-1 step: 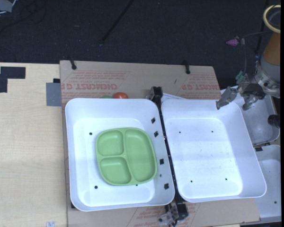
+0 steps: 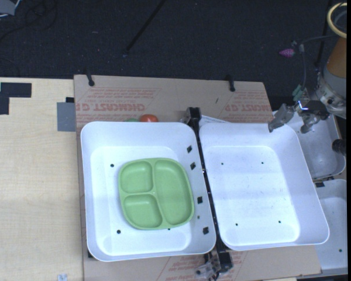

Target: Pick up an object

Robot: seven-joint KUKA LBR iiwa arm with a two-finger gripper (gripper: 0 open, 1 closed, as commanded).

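Note:
A light green plate (image 2: 155, 193) with three compartments lies flat in the left bin (image 2: 99, 151), a little right of its middle. My gripper (image 2: 292, 117) hangs at the far right, over the upper right corner of the right bin (image 2: 263, 239). Its two fingers (image 2: 278, 120) are spread apart and there is nothing between them. The arm's orange band (image 2: 337, 57) shows at the right edge.
A small red and green object (image 2: 145, 119) lies on the cardboard just behind the left bin's far rim. A black clip row (image 2: 199, 174) joins the two bins. Wooden bench top stretches to the left.

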